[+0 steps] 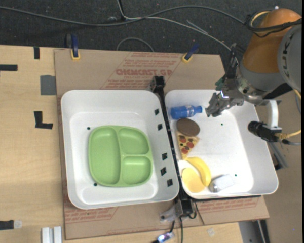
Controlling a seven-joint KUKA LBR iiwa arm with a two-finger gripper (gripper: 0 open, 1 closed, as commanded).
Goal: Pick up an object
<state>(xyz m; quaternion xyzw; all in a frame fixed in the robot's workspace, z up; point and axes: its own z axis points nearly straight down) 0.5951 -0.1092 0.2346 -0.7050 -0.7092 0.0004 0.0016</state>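
While I'm sitting here watching the feed, the gripper (216, 107) is hanging over the back part of the right bin (253, 158), just beside the cap end of the blue bottle (186, 111). I honestly can't tell whether the claw is spread or pinched together; it's a dark blob from this angle, and I'm not seeing anything between the tips.

Everything grabbable is crowding the left wall of that bin: the bottle lying on its side, then the brown cookie (188, 127), the pizza slice (186, 143), the banana (197, 174) and a small grey-white object (221, 183) near the front. The green divided plate (121, 155) is sitting by itself in the left bin (73, 110).

What's worrying me: the bottle is round and lying flat, so I'm guessing it rolls away if a finger is landing off-centre. It's also tight against the divider (165, 135), so one finger could be jamming on the wall. The cookie and pizza look too flat to pinch.

Writing-wise, the cardboard sheet (137, 71) under the bins is showing red print, something like "CHEMCAST GP"; the smaller lines are too blurry to read. Nothing legible on the bottle.
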